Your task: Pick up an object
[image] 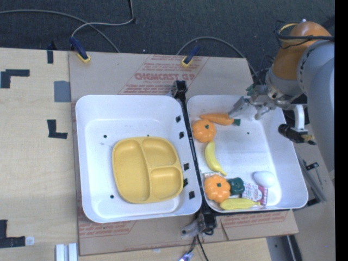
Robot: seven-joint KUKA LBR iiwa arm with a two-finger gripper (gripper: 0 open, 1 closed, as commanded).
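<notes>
Your carrot [217,118] lies at the right bin's [283,162] eleven o'clock corner, long axis running nine to three, its green stem end at three, just beside the gripper [239,109]. You cannot tell from here whether the claw is apart or together. Judge the carrot light, rigid plastic, smooth and likely to roll or squirt out; take it across the thick middle, jaws set twelve to six. An orange pumpkin [203,130] sits touching it at seven o'clock, so keep the lower finger clear.
</notes>
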